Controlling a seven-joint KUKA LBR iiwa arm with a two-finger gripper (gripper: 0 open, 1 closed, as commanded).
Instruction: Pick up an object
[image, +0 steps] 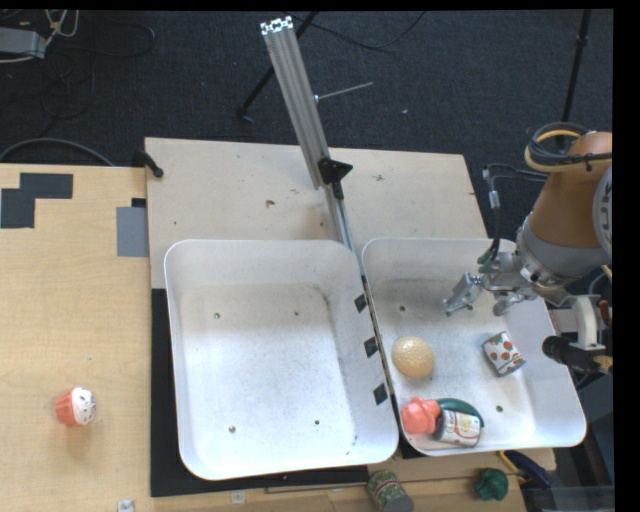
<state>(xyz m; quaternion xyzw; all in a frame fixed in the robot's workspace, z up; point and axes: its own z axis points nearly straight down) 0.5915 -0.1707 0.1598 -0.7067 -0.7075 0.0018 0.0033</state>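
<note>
The right bin (420, 265) holds a tan ball (412, 357), a small white box with red and green print (503, 354), and a bottle with a red cap and dark green back (443, 420) lying at its front edge. My gripper (466, 294) hangs over the bin's back middle, reaching in from the right, up and to the right of the ball and left of the small box. Its metal fingers (459, 300) stand apart with nothing between them.
The left bin (190, 300) sits beside the right one, with black clips along the shared wall. A slanted aluminium rail (305, 110) rises behind the bins. A red and white toy (75, 407) lies on the wooden table at left. Green objects (490, 484) lie before the right bin.
</note>
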